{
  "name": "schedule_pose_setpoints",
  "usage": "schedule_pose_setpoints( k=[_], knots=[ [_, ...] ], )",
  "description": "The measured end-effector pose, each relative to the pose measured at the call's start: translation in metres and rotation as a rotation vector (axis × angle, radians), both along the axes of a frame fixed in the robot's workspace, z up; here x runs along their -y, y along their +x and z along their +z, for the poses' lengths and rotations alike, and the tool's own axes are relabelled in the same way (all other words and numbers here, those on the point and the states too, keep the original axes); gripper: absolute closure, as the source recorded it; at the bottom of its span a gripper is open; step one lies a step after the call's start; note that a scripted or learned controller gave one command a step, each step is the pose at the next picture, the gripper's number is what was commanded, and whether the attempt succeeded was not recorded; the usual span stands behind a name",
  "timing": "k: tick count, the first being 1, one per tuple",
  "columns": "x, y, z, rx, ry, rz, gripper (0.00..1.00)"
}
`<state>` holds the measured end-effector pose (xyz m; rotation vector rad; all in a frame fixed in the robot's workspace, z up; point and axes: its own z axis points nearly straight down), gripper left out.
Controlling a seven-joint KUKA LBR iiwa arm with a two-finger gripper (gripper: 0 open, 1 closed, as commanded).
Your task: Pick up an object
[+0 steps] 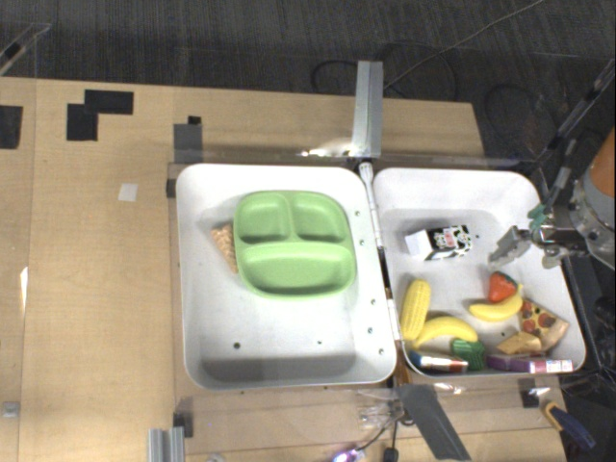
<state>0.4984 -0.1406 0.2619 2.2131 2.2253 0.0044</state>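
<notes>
Two white bins sit side by side; the left bin (207, 354) holds a green divided plate (292, 242) with bare floor near and left of it. The right bin (452, 195) is bare along its far half, while its near half is crowded with toys. The gripper (512, 245) hangs over the right bin's right side, its fingers slightly parted and holding nothing. Just near it lies a strawberry (502, 286) touching a banana (497, 308). A black-and-white carton (441, 242) lies to the gripper's left, a corn cob (415, 308) nearer.
</notes>
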Motion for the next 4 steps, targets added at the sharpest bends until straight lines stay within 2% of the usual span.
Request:
schedule_pose_setpoints(
  k=[1,2,3,4],
  knots=[
    [0.043,0.032,-0.171,0.012,-0.006,0.173,0.0],
    [0.042,0.034,-0.159,0.017,-0.003,0.172,1.0],
    [0.029,0.02,-0.118,0.002,-0.002,0.284,1.0],
    [-0.041,0.071,-0.064,0.003,-0.001,0.28,1.0]
  ],
)
